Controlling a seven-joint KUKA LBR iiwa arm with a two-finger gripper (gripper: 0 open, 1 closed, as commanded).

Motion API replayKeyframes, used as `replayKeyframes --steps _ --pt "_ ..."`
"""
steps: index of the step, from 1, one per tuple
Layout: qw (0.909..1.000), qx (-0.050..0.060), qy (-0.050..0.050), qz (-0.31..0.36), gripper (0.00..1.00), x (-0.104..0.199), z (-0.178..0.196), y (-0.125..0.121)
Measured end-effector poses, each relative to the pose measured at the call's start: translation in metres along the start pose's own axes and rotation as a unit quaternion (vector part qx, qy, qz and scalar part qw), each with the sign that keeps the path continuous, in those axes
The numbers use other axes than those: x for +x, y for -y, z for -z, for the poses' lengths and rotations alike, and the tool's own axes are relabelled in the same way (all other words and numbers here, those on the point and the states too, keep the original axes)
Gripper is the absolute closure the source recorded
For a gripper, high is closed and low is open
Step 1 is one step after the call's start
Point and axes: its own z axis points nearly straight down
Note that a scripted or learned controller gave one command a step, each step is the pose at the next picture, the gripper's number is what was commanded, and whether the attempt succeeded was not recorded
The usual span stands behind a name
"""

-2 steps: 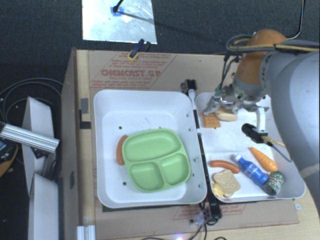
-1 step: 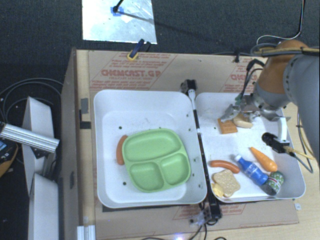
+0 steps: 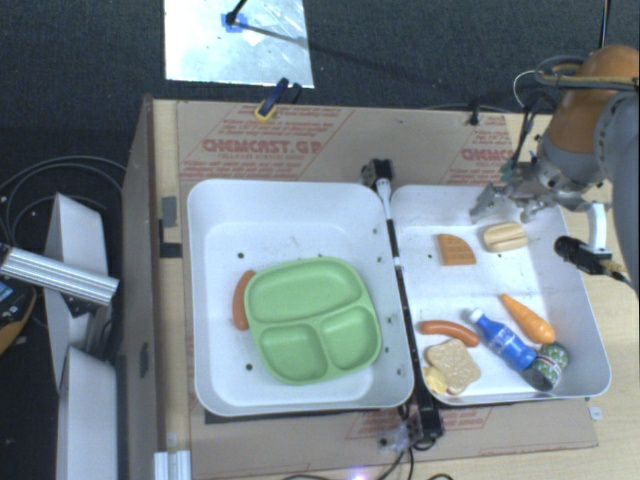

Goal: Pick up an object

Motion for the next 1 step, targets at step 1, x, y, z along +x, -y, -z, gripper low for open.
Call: replayKeyframes --steps 1 --pt "1.0 0.002 0.0 -0.001 0.0 -0.0178 -0.0095 0.0675"
